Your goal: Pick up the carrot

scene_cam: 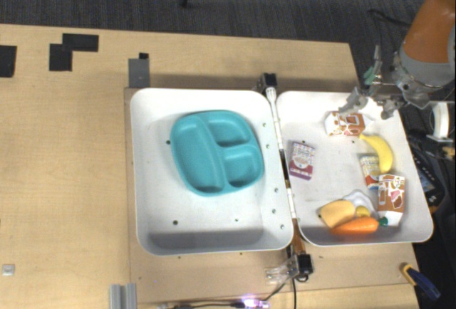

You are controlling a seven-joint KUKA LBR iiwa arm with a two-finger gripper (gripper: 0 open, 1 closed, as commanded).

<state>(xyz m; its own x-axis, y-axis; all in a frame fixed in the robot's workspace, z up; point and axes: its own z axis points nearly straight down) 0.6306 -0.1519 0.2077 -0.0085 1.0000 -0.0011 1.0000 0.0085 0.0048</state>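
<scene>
Gripper (370, 100) well apart from carrot (356, 226)

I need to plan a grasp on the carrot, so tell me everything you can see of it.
The carrot is a small, smooth, bright orange piece, plastic-looking, lying on its side roughly along the near wall of the right bin, in its near right corner. A yellowish rounded item presses against its upper left, a small carton stands close by its right end, and something small and yellow sits just behind it. The hand is across the bin, at the far side.
</scene>
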